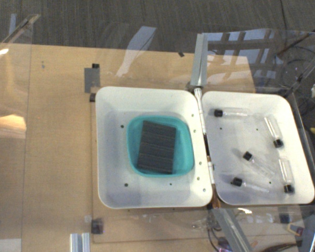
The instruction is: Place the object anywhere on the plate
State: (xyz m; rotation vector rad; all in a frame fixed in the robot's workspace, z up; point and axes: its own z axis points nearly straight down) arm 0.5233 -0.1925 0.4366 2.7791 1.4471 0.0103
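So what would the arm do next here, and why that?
Probably nothing more than stay clear: the dark ribbed rectangular block already lies flat on the teal square plate in the left white bin. The clear plastic tubes with black caps lie scattered in the right white bin.

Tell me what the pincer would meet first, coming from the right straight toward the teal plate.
Likely the right bin and its black-capped tubes, before the plate; height is unclear.
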